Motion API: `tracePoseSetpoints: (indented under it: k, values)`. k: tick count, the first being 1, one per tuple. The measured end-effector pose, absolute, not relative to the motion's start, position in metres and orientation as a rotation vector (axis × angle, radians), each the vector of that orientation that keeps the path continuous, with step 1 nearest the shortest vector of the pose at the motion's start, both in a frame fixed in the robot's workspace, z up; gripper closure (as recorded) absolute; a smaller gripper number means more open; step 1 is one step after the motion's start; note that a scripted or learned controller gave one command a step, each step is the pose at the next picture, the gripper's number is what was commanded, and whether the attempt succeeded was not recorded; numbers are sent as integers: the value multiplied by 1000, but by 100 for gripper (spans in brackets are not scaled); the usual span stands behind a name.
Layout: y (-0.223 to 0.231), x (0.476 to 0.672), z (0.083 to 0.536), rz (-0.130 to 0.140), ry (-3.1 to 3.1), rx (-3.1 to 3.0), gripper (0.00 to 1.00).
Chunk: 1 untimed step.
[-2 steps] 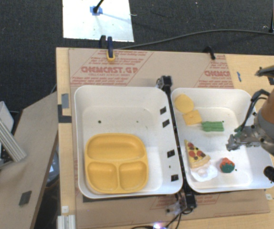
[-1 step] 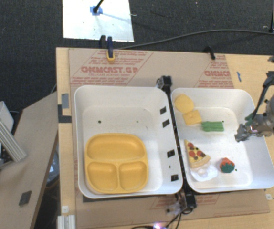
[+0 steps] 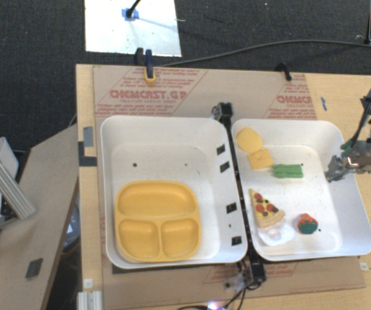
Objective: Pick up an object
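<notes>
The right bin (image 3: 328,134) holds a round yellow chip (image 3: 249,139), a yellow square piece (image 3: 260,159), a green oblong toy (image 3: 287,170), a pizza slice toy (image 3: 265,209), a white fried-egg piece (image 3: 275,234) and a small red-and-green toy (image 3: 307,223). My gripper (image 3: 338,168) hangs over the right bin's right edge, to the right of the green toy and apart from it. Nothing shows between its fingers.
The left bin (image 3: 127,131) holds a yellow divided tray (image 3: 159,219). A black divider with clips (image 3: 232,179) runs between the bins. Cables cross the cardboard-covered bench behind the bins. A clamp (image 3: 148,63) sits at the bench's far edge.
</notes>
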<state>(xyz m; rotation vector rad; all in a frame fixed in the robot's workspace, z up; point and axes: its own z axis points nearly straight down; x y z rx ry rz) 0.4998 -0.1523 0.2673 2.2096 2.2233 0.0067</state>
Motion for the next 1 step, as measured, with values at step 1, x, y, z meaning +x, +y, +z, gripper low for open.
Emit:
tracePoseSetpoints:
  k: [1]
  values:
    - [-100,534,259,5,2231,2208,100]
